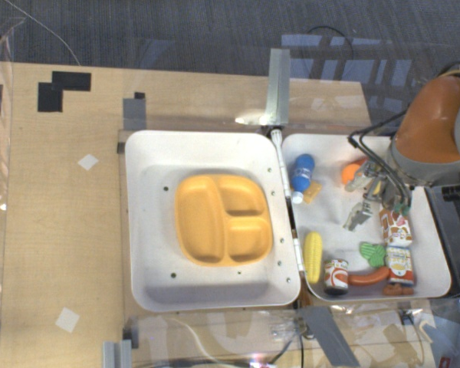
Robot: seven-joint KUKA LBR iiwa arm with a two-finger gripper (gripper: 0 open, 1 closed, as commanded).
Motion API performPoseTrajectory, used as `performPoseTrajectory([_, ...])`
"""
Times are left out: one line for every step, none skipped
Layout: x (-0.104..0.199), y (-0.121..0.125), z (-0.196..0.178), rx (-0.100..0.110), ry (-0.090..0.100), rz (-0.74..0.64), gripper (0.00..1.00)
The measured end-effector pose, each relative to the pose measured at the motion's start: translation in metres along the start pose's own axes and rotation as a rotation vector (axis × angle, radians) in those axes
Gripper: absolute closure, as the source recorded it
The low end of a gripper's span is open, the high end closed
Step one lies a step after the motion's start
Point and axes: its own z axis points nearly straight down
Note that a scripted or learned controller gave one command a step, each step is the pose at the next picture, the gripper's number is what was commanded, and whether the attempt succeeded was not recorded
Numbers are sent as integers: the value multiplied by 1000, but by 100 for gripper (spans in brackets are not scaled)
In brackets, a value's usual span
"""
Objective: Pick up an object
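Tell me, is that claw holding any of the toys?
No. The gripper hangs open over bare floor of the right bin, with nothing between its fingers.

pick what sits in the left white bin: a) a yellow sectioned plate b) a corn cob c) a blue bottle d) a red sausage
a: the yellow sectioned plastic plate lies alone in the left shallow white bin, while the other toys lie in the right shallow white bin.

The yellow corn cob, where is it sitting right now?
In the camera view, the corn cob lies in the right bin, near its lower left corner beside the divider, below the blue bottle and left of a small can.
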Motion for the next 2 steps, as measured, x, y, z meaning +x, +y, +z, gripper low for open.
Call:
performPoseTrajectory([-45,-22,18,0,2,169,0])
performPoseTrajectory([-65,-36,6,0,-2,93,0])
